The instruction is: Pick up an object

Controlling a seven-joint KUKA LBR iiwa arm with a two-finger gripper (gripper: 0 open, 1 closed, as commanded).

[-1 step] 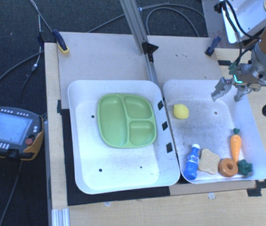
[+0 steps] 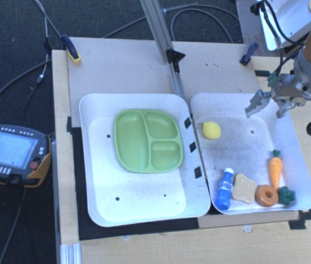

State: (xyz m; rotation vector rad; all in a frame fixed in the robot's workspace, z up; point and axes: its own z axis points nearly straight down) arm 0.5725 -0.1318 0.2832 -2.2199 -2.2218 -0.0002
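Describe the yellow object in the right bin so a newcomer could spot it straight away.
Start at the right bin, the one without the green divided plate. Look to its upper left area, close to the wall shared with the other bin: the lemon lies there alone. It is round and plain yellow, well apart from the blue bottle, carrot and others clustered along the bin's lower edge.
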